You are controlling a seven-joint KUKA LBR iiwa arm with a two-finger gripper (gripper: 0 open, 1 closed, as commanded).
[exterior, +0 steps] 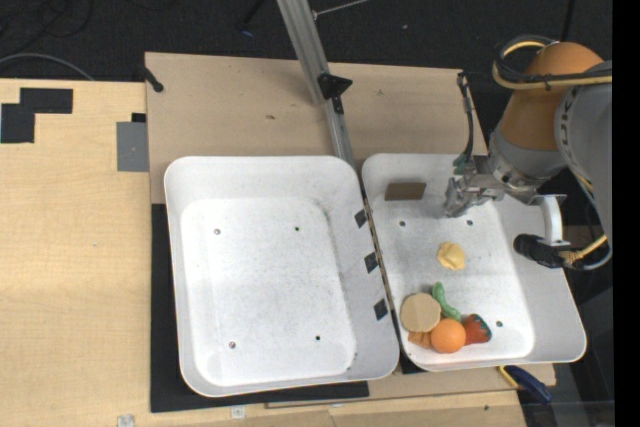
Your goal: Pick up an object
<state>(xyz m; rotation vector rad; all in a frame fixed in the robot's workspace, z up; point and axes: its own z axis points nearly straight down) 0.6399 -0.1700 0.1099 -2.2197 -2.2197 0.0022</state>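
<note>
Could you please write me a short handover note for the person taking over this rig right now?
Gripper: hovers over the far part of the right bin; nothing shows between its fingers, and whether they are open or shut cannot be told.
Things, all in the right bin: a brown flat block near the far wall, left of the gripper; a small yellow piece mid-bin; at the near wall a cluster of a tan round disc, an orange ball, a green piece and a red piece.
Left bin: beside the right bin.
Done: nothing picked yet.
Left: grasp and lift one object.
</note>
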